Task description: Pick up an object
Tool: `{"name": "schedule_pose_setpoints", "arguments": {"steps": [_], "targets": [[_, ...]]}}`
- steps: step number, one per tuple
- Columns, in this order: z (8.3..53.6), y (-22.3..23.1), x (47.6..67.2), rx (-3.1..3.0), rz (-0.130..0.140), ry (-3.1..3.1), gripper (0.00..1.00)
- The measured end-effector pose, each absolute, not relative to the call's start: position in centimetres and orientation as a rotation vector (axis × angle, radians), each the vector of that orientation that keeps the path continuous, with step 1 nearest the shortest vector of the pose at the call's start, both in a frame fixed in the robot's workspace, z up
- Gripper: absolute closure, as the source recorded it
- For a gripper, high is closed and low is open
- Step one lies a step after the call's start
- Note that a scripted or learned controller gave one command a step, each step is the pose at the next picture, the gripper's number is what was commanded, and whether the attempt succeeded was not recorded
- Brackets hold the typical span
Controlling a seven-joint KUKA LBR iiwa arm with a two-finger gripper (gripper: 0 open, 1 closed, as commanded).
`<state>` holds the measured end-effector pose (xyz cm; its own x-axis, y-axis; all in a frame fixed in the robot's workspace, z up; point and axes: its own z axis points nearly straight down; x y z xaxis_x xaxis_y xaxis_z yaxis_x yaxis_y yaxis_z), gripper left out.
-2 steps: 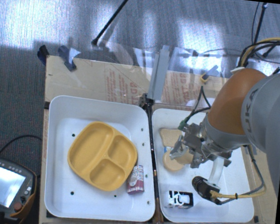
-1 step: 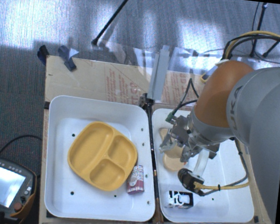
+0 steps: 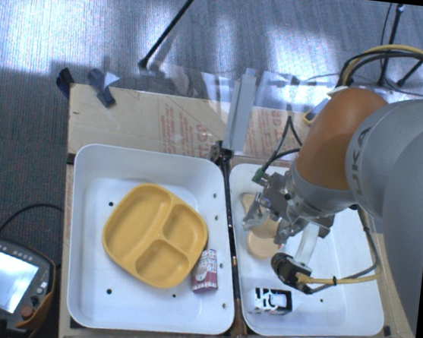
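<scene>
Tan flat object (image 3: 257, 245), rounded, pale, partly hidden, lies in right bin (image 3: 364, 298) near its left wall. End effector (image 3: 272, 224) directly over it; whether it touches, we cannot tell. Left bin (image 3: 83, 279) carries yellow divided plate (image 3: 154, 234), small red-white packet (image 3: 206, 271) beside it.

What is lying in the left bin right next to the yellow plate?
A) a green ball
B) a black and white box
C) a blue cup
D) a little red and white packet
D: a little red and white packet lies against the lower right edge of the yellow plate in the left bin, while the black and white box sits in the right bin.
</scene>
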<state>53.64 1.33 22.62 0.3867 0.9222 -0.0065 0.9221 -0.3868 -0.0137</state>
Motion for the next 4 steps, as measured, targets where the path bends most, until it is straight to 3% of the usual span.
{"name": "schedule_pose_setpoints", "arguments": {"steps": [1, 4], "targets": [[22.1, -3.5, 53.2, -2.756, 0.012, -1.497, 1.00], [23.6, 0.4, 53.1, -2.755, 0.023, -1.494, 1.00]]}}
